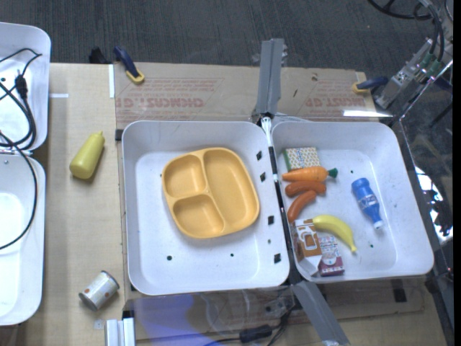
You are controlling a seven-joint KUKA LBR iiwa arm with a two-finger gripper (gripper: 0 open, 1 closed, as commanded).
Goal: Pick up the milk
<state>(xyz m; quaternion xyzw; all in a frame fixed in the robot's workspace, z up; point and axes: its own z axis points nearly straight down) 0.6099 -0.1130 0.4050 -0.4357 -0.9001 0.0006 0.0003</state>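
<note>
The flat white-and-orange milk carton (319, 247) lies at the near edge of the right white bin (403, 193), partly under the yellow banana (336, 230), so it looks awkward to grasp cleanly.

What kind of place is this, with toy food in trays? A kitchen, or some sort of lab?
Most likely a robotics test bench, not a kitchen: two white bins hold a yellow divided plate and toy food like a banana, with cables and clamps around.
</note>
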